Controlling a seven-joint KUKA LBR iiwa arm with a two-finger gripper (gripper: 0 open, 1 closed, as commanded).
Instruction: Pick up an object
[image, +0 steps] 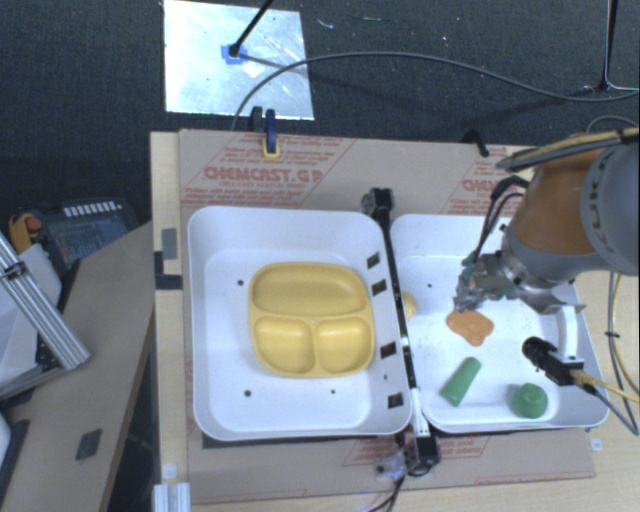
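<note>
Overhead, a grey KUKA arm with an orange band reaches in from three o'clock over the right bin of two shallow white bins set side by side on a bench. Its gripper hangs low at the centre of that bin, directly at the twelve o'clock edge of a flat orange piece lying on the bin floor; whether the tips touch the piece cannot be made out, and the view does not show whether the gripper is apart or together. Nothing is visibly held.

Toward six o'clock from the orange piece lies a green cylinder, tilted on the floor, and at about four o'clock, near the bin's lower right corner, sits a round green object. A black fitting with a yellow cable extends across the bin's right side, between the arm and the round green object. A small yellowish item rests against the divider at nine o'clock of the gripper.

The left bin holds a yellow three-compartment tray at its centre. Both bins sit on a cardboard sheet printed with red lettering.
</note>
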